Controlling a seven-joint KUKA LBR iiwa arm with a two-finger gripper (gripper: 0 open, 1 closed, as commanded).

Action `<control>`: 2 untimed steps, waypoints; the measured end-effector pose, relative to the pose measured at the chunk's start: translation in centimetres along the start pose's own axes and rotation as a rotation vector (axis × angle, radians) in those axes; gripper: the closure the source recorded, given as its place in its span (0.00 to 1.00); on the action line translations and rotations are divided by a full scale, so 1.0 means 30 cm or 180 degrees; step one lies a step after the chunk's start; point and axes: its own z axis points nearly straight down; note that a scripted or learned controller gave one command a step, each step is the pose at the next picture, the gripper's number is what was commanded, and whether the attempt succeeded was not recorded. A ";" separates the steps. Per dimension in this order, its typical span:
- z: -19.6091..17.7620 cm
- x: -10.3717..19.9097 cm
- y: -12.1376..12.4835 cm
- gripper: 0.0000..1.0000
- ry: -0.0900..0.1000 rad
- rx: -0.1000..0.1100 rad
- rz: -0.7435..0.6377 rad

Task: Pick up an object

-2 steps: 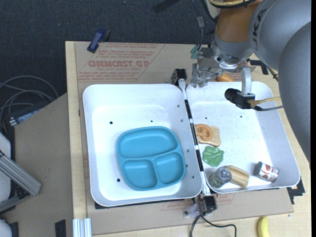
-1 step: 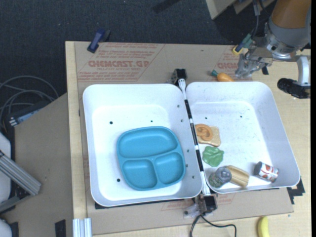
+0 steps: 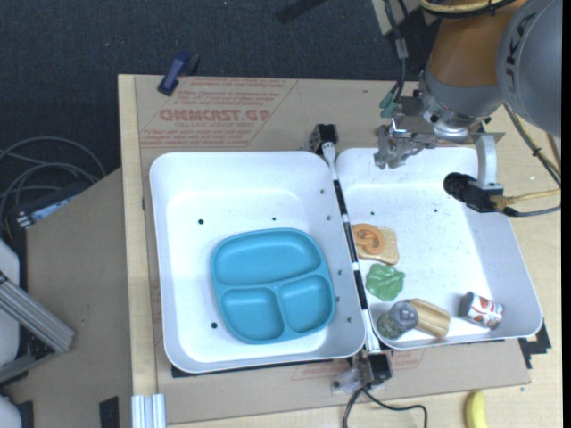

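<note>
Sitting alone, blue tray fills left bin; right bin holds toast.

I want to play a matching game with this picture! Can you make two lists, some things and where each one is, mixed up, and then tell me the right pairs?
Things:
1. blue plastic divided plate
2. green crumpled leafy toy
3. small red and white can
4. grey two-finger gripper

Places:
A. near the right bin's front right corner
B. over the right bin's far edge
C. in the left bin
D. in the right bin beside the middle divider, just in front of the tan toast-like piece

Right pairs: 1-C, 2-D, 3-A, 4-B
</note>
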 end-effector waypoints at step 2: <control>0.131 0.095 0.116 1.00 0.0003 0.0008 -0.0002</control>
